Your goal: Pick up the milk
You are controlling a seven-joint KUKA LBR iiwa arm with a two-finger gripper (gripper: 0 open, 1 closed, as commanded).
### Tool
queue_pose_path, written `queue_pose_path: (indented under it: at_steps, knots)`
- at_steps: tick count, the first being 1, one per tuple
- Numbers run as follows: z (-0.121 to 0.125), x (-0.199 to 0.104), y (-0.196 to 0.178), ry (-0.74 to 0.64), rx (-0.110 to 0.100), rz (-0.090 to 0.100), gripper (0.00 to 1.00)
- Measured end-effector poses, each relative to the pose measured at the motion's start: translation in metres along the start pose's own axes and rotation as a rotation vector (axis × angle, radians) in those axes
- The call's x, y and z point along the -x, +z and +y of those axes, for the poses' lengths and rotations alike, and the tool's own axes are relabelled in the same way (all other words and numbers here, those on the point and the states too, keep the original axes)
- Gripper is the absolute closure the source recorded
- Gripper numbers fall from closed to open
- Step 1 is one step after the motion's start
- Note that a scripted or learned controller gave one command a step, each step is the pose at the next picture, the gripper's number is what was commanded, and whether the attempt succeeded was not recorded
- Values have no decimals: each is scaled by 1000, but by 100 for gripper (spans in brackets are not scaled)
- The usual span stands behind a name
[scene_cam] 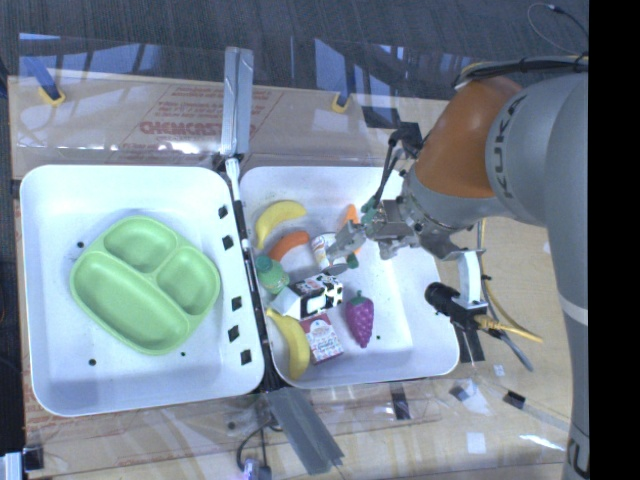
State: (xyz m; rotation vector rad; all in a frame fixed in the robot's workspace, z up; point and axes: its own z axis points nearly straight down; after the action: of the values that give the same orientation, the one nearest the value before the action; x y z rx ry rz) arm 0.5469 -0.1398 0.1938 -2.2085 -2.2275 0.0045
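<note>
The milk [321, 296], a small carton with black and white cow patches, lies in the middle of the right bin [420, 353]. It sits between a green bottle [271, 274] and a bunch of purple grapes [360, 317]. My gripper [345, 249] hangs a little above and to the right of the carton, apart from it, pointing left. It looks open, with nothing between its fingers. A small white and yellow item [322, 249] lies just left of the fingertips.
The right bin also holds a banana [279, 218] at the back, an orange fruit [291, 244], a small carrot [351, 213], a red carton [325, 340] and a second banana [293, 345] at the front. A green divided plate [146, 282] lies in the left bin [50, 368].
</note>
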Motion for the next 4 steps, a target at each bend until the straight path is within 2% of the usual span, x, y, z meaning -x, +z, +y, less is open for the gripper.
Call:
queue_pose_path:
  at_steps: [1,2,3,4]
  knots:
    - [2,0,103,-177,2,-1,0]
    - [22,-91,2,160,3,-1,0]
    - [-23,-41,83,193,31,-1,0]
    - [-46,-30,88,-67,50,-10,0]
